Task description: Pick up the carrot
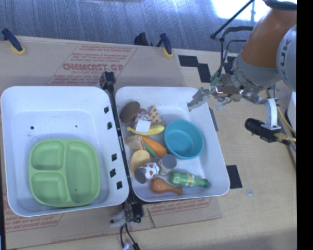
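Carrot [155, 146] is sitting in the right bin [215, 161], roughly in the middle of the pile, lying at a slant with its green end toward the lower left. It's touching the left side of the blue bowl [183, 139], with the banana [146, 130] just above it and a yellow slice-shaped piece [140, 159] just below it.

More stuff in that same bin: a brown potato-looking thing [129, 111] at the top, a green bottle [189, 180] lying flat along the near wall, and a chicken drumstick [165, 186] right next to the bottle. A small grey cup [167, 163] sits between the carrot and the bottle.

Left bin [21, 108] has a green divided plate [64, 172] in its near half.

Now the arm: it comes in from the right, with the big orange band [266, 33] up top and the grey wrist below it. The gripper [198, 100] is stretched out to the left and hangs over the top right corner of the right bin, well apart from the carrot. Can't tell how its jaws stand, since the tip just reads as one pale grey shape from this angle. Nothing visible in its grasp.
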Motion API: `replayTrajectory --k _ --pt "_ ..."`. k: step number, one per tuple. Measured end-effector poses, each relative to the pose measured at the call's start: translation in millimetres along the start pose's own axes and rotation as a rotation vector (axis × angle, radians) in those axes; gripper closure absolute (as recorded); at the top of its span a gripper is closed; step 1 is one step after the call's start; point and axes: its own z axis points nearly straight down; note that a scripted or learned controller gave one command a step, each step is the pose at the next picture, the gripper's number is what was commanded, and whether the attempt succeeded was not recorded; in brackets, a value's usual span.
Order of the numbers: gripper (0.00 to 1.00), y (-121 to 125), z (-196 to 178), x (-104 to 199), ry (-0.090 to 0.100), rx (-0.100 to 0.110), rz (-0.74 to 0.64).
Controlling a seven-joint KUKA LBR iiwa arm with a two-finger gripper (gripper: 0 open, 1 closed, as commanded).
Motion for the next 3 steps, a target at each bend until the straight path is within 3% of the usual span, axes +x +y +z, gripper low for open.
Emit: replayTrajectory --k 1,2,3 --pt "0.00 -34.6 184.0 41.3 0.003 0.003 0.056" --pt "0.00 -60.7 183.4 74.0 -0.019 -0.025 0.269" --pt "1.00 -59.2 172.5 77.2 -0.011 -0.016 0.253"
